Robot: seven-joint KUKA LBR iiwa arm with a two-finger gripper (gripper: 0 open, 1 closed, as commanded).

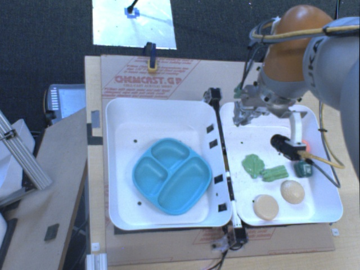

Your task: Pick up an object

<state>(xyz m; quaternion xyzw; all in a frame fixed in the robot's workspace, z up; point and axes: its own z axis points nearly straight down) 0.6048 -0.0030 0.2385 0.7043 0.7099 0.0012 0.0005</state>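
Below and just right of the claw [243, 117] (grip state cannot be told) lies a green toy [253, 165]; descend squarely over it before closing.

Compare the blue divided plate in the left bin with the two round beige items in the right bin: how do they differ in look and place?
The blue divided plate is much larger than either beige round item. The plate is light blue with three compartments; the round items are plain beige with no divisions. The plate lies alone in the left bin; the beige items lie side by side at the near end of the right bin, next to green pieces. All rest flat, apart from the gripper.
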